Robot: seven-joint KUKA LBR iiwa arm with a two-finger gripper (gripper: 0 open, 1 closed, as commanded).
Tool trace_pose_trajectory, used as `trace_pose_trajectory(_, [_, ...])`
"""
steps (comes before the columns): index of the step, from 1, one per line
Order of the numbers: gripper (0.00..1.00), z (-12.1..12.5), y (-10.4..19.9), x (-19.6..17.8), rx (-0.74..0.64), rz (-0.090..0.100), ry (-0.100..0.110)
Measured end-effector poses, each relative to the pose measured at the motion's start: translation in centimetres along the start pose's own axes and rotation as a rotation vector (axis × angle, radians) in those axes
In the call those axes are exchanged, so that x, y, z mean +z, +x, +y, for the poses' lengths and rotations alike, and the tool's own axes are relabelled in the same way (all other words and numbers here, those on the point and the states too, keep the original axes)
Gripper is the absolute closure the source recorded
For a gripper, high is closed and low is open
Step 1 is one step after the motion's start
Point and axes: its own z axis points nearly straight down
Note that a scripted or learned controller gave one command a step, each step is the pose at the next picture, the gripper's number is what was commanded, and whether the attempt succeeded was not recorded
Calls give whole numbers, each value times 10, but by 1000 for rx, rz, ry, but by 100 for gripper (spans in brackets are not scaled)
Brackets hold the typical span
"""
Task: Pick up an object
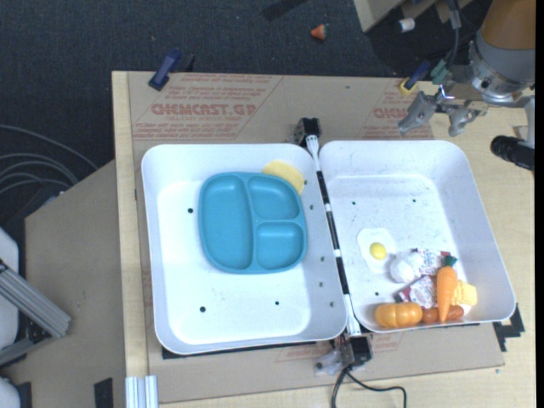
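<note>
The arm's two-finger hand [439, 111] hangs above the far edge of the right-hand shallow white bin [476, 195], over the desk rather than over any object, and its two fingers stand apart with nothing between them, so it is open and empty. The things it could take lie well apart from it, crowded into the near right corner of that bin: a flat toy fried egg with a yellow yolk [375, 249], a small white rounded piece [402, 268], an orange toy carrot with a green top [445, 285], a golden-brown bun-shaped toy [399, 314], a pale yellow block [465, 294] and something red-and-white and crinkled [421, 291] that is too small to name. All look like light, stiff plastic play food, probably smooth and somewhat slippery, not fragile. The carrot seems the best candidate: it is long and narrow, so the fingers could close across its middle, though its neighbours touch it and leave little room. The egg lies alone but flat, which would likely give the fingers little to bite. In the left-hand white bin [166, 228] sit a blue three-compartment plastic plate [252, 222], probably too broad to span except at its rim, and a pale yellow rounded piece [285, 173] just beyond it.
</note>
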Motion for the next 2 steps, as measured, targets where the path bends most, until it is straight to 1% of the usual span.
trace_pose_trajectory(1, [0,1,1,165,0,1,2])
trace_pose_trajectory(2, [0,-73,2,177,1,1,1])
